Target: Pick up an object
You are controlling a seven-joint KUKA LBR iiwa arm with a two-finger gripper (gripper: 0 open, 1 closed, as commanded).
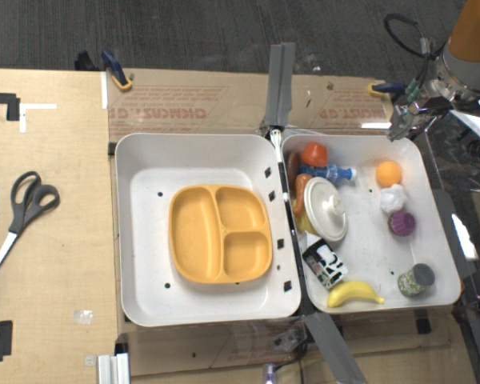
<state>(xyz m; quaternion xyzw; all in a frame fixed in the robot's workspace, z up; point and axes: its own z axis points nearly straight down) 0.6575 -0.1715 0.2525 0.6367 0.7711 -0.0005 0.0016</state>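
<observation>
Two bins: you have a left bin (136, 238) and a right bin (440, 206) side by side on the desk (48, 118).
Claw: the claw (406, 118) hangs at the far right corner of the right bin, over its rim; you cannot tell from this view how it is set, and nothing can be seen gripped in it.
Nearest pick: the orange ball (389, 173) lies just below the claw, toward you, inside the right bin.
Below that: a white lump (393, 199) and a purple ball (402, 223) sit further down from the claw, near each other.
Far from claw: a tin (417, 279) and a banana (354, 295) lie at the bin's near edge, well apart from the claw.
Left of claw: a white lid (330, 209), a blue bottle (333, 173) and a red piece (314, 154) crowd the bin's left side.
Other bin: a yellow tray (221, 234) lies well to the claw's left.
Progress: judge the task not yet done; every object rests in a bin, so the descent, the grip and the lift are all left for you.
</observation>
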